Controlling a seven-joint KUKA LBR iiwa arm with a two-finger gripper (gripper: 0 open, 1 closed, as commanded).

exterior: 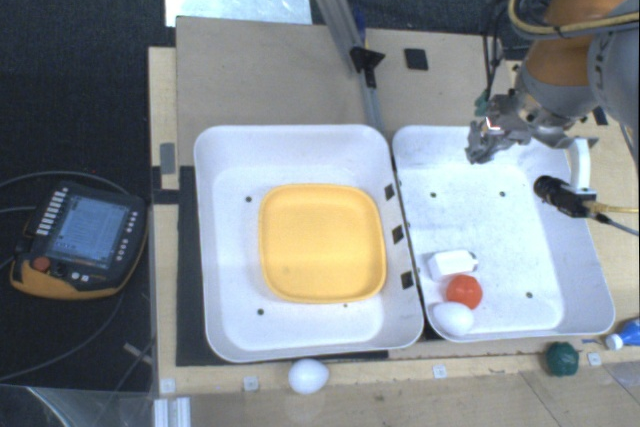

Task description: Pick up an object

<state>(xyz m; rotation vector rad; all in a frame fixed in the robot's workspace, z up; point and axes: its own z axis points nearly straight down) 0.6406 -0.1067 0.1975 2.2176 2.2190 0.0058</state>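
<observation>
Overhead: arm poised above right bin

Tool (487,143) hovers near the right bin (500,215) far rim; its grip cannot be told. Orange ball (463,291), white block (452,263) and white egg (452,318) crowd the near-left corner, risking a wall-blocked, slipping grasp. Mid-bin floor lies open.

The arm (610,55) is grey with a rounded orange band. Black cables loop above the dark metal gripper (487,143).
</observation>
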